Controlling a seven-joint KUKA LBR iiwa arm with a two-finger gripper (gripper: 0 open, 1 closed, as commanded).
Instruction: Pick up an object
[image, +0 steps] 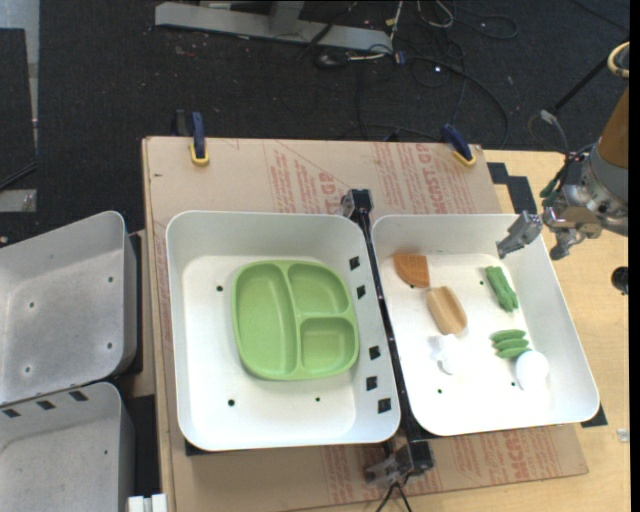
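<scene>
A cardboard-covered bench (270, 175) stands on a dark floor strewn with cables, and two clamps hold its far edge. Two white bins sit on it side by side.

The left bin (200, 400) holds one green divided plate (296, 319). The right bin (570, 370) holds six things: one orange-brown piece (411, 268) near the divider, one tan roll (447, 310) just below it with its long axis running away from the camera and tilted slightly left, one green pod (501, 287) lying at a similar tilt, one green pea-pod bundle (509, 343) lying crosswise, one white ball (531, 370) just beside the bundle, and one small white piece (440, 352).

The gripper (538, 233) hangs over the right bin's far right corner, fingers spread apart with nothing between them.
</scene>
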